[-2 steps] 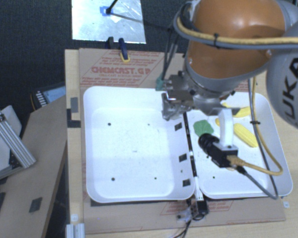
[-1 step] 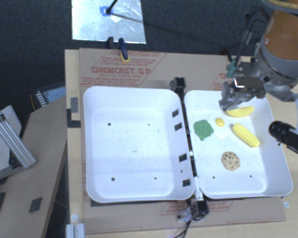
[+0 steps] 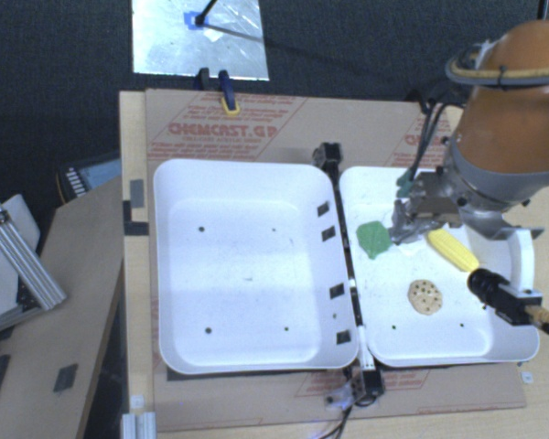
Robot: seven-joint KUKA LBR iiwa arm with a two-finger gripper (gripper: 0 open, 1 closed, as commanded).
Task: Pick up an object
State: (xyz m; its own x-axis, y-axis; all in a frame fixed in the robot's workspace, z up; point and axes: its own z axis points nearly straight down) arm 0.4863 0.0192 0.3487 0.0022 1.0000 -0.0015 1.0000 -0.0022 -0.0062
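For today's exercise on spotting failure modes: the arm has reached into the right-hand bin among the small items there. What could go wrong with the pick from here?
1. The gripper sits between the soft green piece and the yellow corn-shaped toy, so it may close on neither, or nudge one away.
2. The green piece lies near the right white bin's inner wall, so it could get pushed against that wall rather than lifted.
3. The round speckled cookie is flat and likely hard to grip.

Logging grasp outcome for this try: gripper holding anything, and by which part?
Cannot be told. The gripper sits low in the right white bin beside the green soft-looking lump; nothing shows between its fingers.
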